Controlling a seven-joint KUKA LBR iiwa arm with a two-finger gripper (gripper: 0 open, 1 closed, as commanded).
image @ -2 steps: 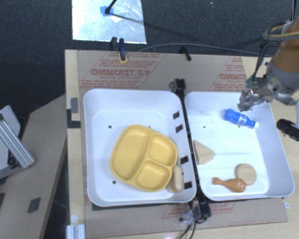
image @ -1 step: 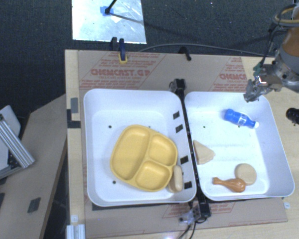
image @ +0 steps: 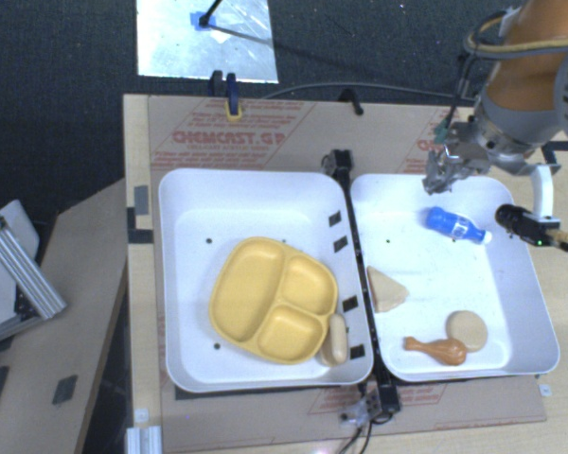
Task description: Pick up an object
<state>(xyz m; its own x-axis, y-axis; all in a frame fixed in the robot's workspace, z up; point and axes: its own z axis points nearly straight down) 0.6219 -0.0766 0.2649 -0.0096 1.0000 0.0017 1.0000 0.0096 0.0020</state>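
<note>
The gripper (image: 442, 180) hangs near the counter's far right corner, its opening unclear. The blue bottle (image: 453, 224) looks light, rigid, slippery; grasp mid-body.

The grey arm (image: 525, 60) reaches in from the right, its orange band uppermost, wrist angled downward and leftward. Its tool (image: 442, 178) hangs over the far edge of the right bin, nothing visible between the fingers.
</note>
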